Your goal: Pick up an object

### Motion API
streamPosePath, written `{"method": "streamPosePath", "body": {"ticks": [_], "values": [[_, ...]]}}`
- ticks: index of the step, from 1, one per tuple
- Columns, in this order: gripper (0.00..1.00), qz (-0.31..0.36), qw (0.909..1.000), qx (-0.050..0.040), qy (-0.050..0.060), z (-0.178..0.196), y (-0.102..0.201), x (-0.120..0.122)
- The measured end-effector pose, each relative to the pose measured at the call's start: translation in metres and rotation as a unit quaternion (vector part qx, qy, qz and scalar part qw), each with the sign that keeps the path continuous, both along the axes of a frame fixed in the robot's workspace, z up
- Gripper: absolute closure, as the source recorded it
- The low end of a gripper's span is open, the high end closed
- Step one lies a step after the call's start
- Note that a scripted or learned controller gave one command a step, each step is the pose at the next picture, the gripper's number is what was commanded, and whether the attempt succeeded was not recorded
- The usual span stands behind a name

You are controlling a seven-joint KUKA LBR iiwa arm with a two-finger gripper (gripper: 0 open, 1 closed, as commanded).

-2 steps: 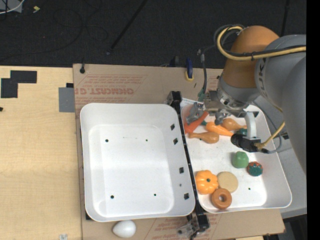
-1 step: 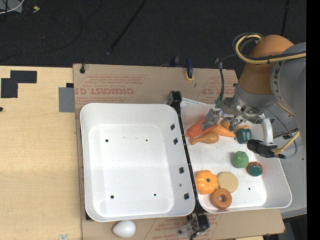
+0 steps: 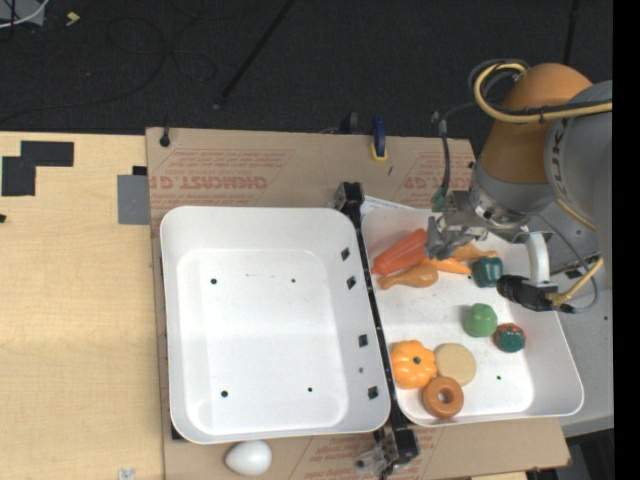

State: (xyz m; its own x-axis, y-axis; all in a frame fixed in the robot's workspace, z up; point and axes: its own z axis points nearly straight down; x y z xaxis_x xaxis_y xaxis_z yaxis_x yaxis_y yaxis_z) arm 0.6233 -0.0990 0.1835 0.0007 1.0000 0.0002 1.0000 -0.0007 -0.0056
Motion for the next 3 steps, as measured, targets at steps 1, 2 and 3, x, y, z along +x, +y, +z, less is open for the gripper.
{"method": "streamPosePath", "body": {"ticks": [1,2,3], "values": [[1.00,0.004,1.0000,0.0003,-0.006,0.079,0.068,0.020],[1.00,0.002,1.0000,0.0004,-0.006,0.151,0.103,0.022],[1.00,0.002,1.0000,0.0005,-0.007,0.234,0.139,0.021]]}}
